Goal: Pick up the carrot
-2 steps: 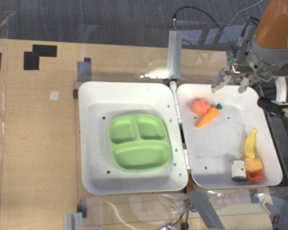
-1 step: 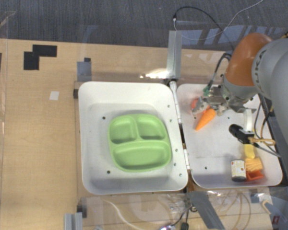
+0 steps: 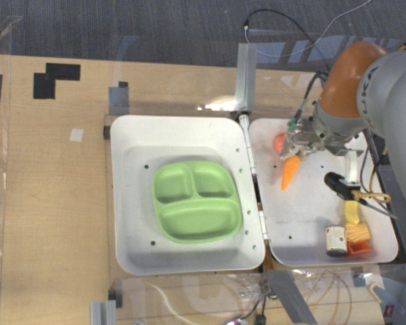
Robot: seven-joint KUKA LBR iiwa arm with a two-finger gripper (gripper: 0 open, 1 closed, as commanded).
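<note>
Light wooden bench (image 3: 47, 202) across most of frame. Dark grey ribbed carpet (image 3: 122, 12) along top. Black tape patches (image 3: 54, 78) at upper left. Clear acrylic panel edge (image 3: 3, 29) at far left. Even overhead light, soft reflections.

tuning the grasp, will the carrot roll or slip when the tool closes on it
The carrot looks like a smooth, tapered toy, so it may slip toward its thin tip. Its round body could roll on the flat bin floor. It seems stiff and probably light. The tool sits at its thick end.
</note>
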